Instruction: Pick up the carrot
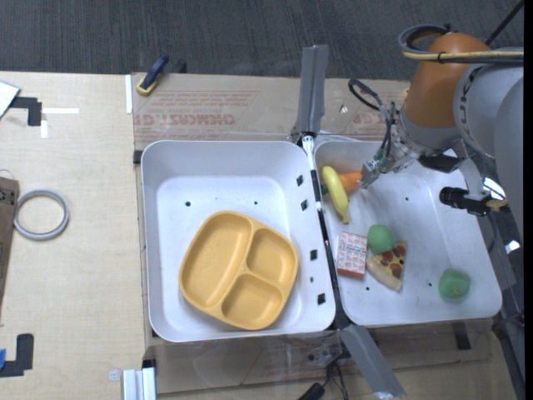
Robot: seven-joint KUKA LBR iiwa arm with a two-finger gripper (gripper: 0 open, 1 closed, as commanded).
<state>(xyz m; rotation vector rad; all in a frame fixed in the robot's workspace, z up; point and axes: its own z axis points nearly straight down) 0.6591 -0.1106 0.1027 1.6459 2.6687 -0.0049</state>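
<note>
Here, the arm reaches over the right bin, presumably to line up on the carrot. The gripper hangs just beside the carrot, which lies near the bin's upper left corner, touching the banana. Whether the jaws are open cannot be told. Cardboard lettering is unreadable.

Gripper low in right bin, tips at carrot beside banana; tray in left bin.

bins: smooth white plastic; plate: matt yellow plastic; bench: pale wood; tape roll: glossy
</note>
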